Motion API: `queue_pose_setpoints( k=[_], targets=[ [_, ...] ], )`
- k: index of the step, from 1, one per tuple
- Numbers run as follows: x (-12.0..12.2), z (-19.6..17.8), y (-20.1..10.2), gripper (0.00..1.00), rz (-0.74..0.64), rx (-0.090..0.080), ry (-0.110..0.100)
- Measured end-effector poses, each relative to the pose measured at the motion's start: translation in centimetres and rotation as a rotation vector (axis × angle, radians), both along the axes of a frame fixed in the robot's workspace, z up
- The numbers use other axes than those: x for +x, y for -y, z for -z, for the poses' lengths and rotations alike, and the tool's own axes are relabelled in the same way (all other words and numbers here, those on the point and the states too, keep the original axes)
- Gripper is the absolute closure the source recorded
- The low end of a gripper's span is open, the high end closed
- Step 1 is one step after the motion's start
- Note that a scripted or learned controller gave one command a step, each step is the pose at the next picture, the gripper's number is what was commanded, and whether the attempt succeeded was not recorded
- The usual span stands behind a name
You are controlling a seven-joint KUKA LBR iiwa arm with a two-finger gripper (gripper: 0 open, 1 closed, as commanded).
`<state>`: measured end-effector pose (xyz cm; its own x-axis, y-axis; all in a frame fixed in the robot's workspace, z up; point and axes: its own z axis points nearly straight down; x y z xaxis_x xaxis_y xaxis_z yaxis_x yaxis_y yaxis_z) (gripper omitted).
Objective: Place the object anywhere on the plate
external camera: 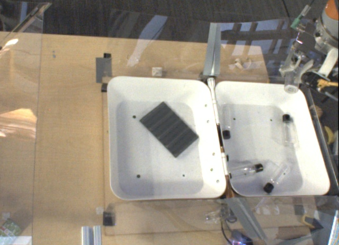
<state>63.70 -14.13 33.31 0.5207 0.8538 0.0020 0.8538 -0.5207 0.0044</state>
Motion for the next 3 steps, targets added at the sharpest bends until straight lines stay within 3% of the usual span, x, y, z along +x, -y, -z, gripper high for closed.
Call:
queue_pose_setpoints(
  k=[1, 2, 3],
  targets=[
    [3.2, 9.2, 0.0, 1.0, -0.241, 0.0, -0.004],
    [3.3, 6.4, 1.7, 1.0, -0.292, -0.002, -0.002],
    [-6.1, 15.3, -1.1, 1.0, -0.348, -0.001, -0.002]
  ],
)
